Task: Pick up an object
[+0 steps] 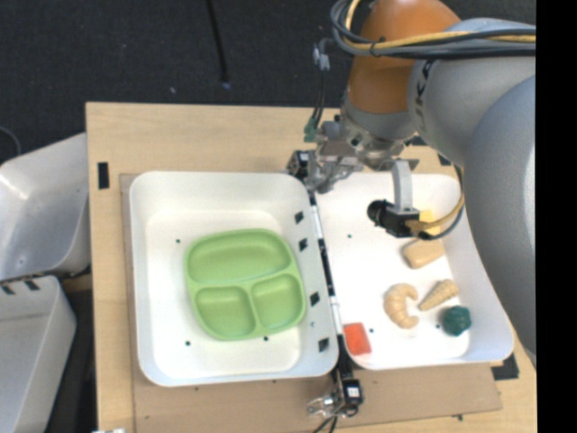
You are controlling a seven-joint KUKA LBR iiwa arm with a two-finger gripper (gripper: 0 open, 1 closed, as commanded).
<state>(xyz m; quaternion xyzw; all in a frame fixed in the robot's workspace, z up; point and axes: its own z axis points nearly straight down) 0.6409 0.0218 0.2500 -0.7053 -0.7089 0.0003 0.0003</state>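
Nothing has been lifted yet, so the pick itself is still to do. The candidates all lie in the right bin: a pale block at about three o'clock, a curled croissant-like piece, a cone and a dark green ball toward four o'clock, and an orange block at six. The gripper sits over the bins' shared edge at twelve o'clock; whether it is released or clenched cannot be told. The left bin holds a green divided plate.
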